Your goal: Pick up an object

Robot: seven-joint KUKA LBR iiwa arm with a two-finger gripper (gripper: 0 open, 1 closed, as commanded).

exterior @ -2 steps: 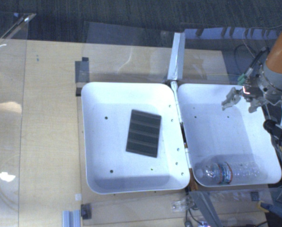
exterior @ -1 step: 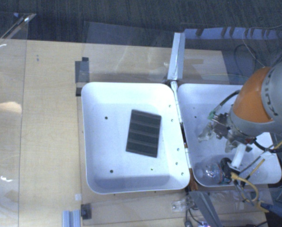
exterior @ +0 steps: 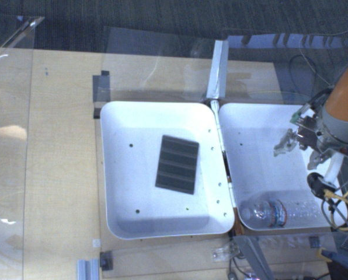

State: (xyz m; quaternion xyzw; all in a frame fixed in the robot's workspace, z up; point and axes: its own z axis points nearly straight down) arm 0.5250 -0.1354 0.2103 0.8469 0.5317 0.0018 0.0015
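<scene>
Orange banding marks the arm [exterior: 344,101] where we see it come in from the right edge, its wrist bent down over the right bin [exterior: 250,127]. Below the band hangs a cluster of metal fittings, with dark and yellow cables looping down beside it toward the bin's near right corner. The gripper [exterior: 286,143] reaches leftward from that cluster and sits above the white floor of the right bin, roughly midway along its depth. We cannot tell how its claw stands, since the parts there are small and blur into one another, and we see nothing held in it.

Nearest to it we find a clear plastic bottle [exterior: 267,213], lying on its side along the front wall of the right bin, well apart from the gripper and closer to us. In the left bin [exterior: 118,156] a dark ribbed rectangular block [exterior: 177,164] lies flat near the middle, slightly turned. Between the two bins runs their shared rim, and a grey upright bar [exterior: 216,69] stands behind that junction. Both bins rest on a wooden bench [exterior: 45,156].
</scene>
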